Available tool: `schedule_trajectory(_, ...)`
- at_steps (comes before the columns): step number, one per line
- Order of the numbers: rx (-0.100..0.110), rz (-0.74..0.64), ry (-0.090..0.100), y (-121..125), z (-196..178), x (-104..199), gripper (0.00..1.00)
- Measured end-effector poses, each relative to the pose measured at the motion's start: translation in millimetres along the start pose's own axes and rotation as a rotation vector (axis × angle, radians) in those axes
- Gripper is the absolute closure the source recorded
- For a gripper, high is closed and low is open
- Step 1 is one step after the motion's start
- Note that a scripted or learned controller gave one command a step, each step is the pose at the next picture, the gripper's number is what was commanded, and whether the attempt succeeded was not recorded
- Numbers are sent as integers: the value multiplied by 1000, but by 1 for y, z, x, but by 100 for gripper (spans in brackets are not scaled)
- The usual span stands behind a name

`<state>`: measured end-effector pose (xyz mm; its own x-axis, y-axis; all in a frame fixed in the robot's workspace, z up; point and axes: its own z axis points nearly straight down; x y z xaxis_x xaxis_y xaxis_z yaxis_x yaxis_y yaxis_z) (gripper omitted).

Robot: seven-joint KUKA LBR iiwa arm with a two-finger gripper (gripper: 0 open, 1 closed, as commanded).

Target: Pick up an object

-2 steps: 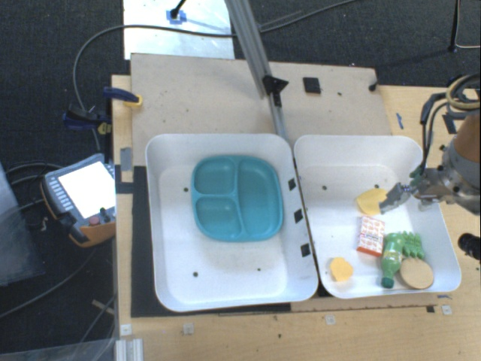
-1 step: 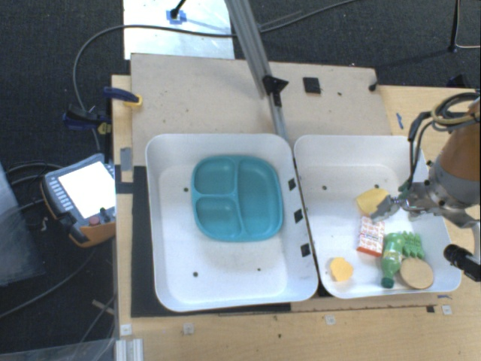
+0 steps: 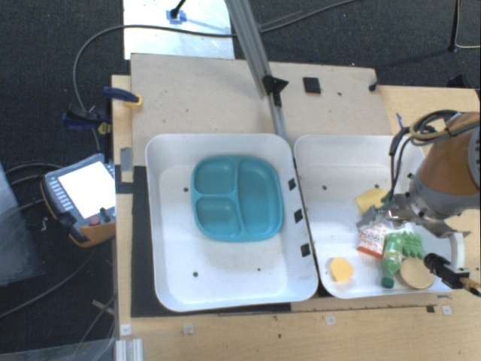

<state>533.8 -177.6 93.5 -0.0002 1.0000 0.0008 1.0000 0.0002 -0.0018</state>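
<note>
- Two shallow white bins sit side by side on a bench, seen from above: the left bin [image 3: 161,277] and the right bin [image 3: 331,164].
- Left bin: a teal plastic plate with three compartments [image 3: 237,198] lies flat near its middle.
- Right bin: a yellow sponge-like block [image 3: 370,199], a small red-and-white packet [image 3: 372,241], a green plastic bottle [image 3: 391,256], a tan round disc [image 3: 415,274] and a small yellow round piece [image 3: 341,269] cluster along its right and near sides.
- Grey arm with orange band reaches in from the right; its gripper [image 3: 385,215] hangs low over the packet, beside the yellow block. Whether the claw is open or closed cannot be told.
</note>
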Motion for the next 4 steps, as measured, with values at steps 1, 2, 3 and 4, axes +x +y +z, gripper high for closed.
schedule_trajectory(1, -6, 0, -2, 2, -14, 0, 100)
schedule_trajectory(2, -7, -4, -3, 7, -60, -7, 100)
schedule_trajectory(3, -8, -5, -2, 8, -105, -1, 100)
schedule_trajectory(4, -7, -5, -2, 9, -132, -1, 100)
